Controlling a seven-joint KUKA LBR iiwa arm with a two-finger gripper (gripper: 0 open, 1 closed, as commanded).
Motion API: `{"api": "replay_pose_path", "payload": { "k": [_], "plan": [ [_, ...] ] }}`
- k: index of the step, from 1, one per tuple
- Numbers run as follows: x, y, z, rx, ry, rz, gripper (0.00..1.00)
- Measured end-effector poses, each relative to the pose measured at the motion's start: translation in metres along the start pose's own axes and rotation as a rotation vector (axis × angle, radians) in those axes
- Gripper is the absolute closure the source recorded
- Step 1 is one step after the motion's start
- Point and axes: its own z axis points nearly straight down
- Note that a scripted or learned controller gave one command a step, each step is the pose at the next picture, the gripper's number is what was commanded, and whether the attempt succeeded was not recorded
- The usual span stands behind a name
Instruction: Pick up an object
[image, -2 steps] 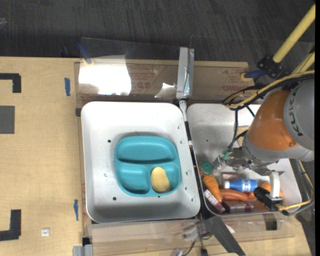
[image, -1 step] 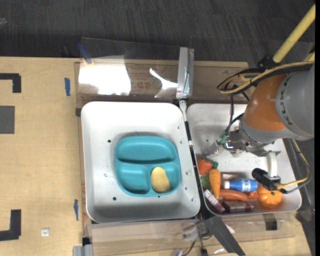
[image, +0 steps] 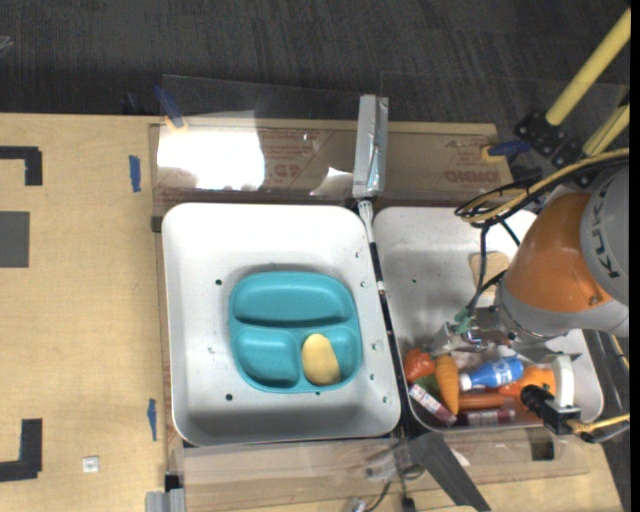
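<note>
Orange and blue dominate the heap of small objects (image: 480, 385) lying in the lower part of the right bin (image: 420, 250): a carrot-like orange piece (image: 446, 385), a blue-and-white bottle (image: 495, 376) lying on its side, a red piece (image: 418, 364) at the heap's left end, and a dark tube-like item (image: 430, 403) along the bin's lower rim. The arm (image: 565, 270), grey with an orange band, descends over this bin, and its jaws (image: 478, 332) sit just above the heap, near the bottle and the carrot-like piece; whether they are open, closed or gripping anything cannot be told, as the wrist hides them. Left of the right bin, touching it along one edge, stands the left bin (image: 200, 260), smooth white plastic with rounded corners. It holds a teal divided tray (image: 280, 300), glossy and round-edged, with a yellow, egg-shaped object (image: 320, 358) in its lower right compartment. Both bins rest on a brown, cardboard-like bench (image: 70, 330).
</note>
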Motion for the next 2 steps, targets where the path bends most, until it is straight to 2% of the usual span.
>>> {"api": "replay_pose_path", "payload": {
  "k": [1,2],
  "plan": [
    [-0.001,0.003,-0.011,-0.008,-0.001,0.002,1.0],
    [0.041,0.044,-0.13,0.0,0.001,0.042,1.0]
  ]
}}
